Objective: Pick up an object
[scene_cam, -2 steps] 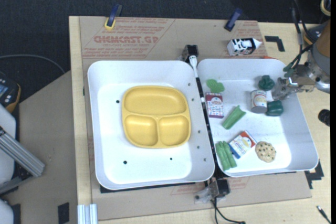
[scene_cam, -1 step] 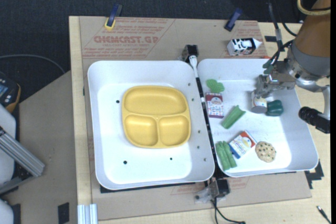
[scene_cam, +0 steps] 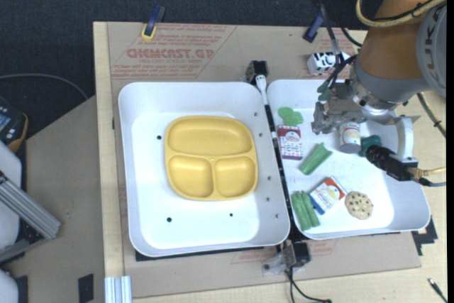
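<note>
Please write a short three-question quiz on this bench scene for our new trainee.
1. True or false: the yellow divided plate lies in the left bin.
2. What lies nearest the right bin's front right corner: A) cookie, B) plate, C) clamp?
3. Fill in: the claw hangs over the ____ bin.

Key: 1 true. 2 A, the cookie. 3 right.

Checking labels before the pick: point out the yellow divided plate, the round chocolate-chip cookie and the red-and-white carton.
yellow divided plate [scene_cam: 211,156], camera view, central ridge.
round chocolate-chip cookie [scene_cam: 359,205], camera view, middle of top.
red-and-white carton [scene_cam: 290,142], camera view, printed face.
</note>
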Tool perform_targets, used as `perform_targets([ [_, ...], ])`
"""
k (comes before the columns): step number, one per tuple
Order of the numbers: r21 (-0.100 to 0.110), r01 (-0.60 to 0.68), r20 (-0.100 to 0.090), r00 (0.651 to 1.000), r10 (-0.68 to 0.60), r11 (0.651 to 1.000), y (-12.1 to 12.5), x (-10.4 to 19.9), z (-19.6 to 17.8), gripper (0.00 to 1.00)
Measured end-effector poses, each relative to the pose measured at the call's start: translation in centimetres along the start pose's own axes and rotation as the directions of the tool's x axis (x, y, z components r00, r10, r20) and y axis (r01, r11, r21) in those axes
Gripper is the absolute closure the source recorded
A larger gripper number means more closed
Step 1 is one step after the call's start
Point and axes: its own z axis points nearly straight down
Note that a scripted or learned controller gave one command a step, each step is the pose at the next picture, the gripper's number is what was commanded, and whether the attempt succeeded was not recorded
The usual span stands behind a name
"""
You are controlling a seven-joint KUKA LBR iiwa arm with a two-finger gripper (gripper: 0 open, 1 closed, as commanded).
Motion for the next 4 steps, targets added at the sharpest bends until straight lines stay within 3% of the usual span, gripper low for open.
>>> perform_targets([
  [1,0.001,0.000,0.000,1.000,0.000,1.000,-0.1,6.1,0.9,1.00],
  [2,-0.005,-0.005,0.002,1.000,0.005,1.000,0.9,7.7,0.7,1.00],
  [3,-0.005,-0.005,0.002,1.000,0.005,1.000,-0.1,8.8,-0.6,1.00],
  [4,0.000,-0.005,0.003,1.000,0.005,1.000,0.4,9.0,0.6,1.00],
])
